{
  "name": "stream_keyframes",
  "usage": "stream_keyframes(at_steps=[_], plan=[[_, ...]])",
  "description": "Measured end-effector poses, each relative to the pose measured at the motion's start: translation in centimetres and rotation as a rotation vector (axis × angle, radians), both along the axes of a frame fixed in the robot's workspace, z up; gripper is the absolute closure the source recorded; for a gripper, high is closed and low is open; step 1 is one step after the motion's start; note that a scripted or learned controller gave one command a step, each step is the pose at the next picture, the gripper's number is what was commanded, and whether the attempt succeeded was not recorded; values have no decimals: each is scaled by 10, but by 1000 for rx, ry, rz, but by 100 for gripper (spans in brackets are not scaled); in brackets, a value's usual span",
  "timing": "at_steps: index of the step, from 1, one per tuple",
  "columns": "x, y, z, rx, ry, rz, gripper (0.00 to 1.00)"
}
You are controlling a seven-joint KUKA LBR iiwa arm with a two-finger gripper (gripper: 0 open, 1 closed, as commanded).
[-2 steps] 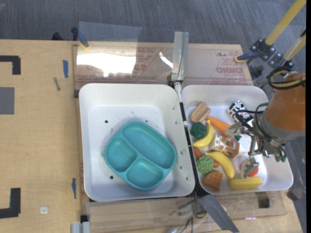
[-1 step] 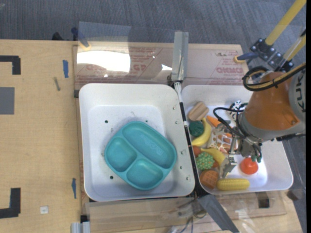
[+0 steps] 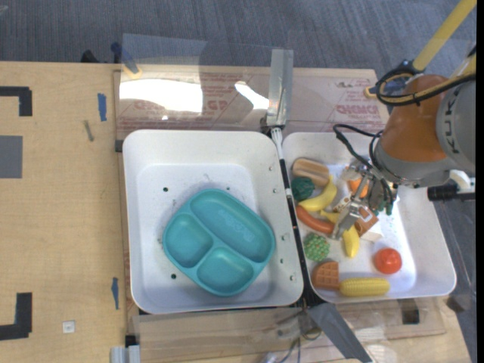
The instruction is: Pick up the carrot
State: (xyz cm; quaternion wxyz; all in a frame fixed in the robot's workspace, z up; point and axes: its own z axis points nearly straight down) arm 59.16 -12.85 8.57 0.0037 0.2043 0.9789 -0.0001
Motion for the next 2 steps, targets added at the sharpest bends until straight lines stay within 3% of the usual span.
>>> stream_keyframes(at_steps=[1,2], plan=[[2,1,13,0,-3,3,100],[12,26,3,2,-3,-388,100]])
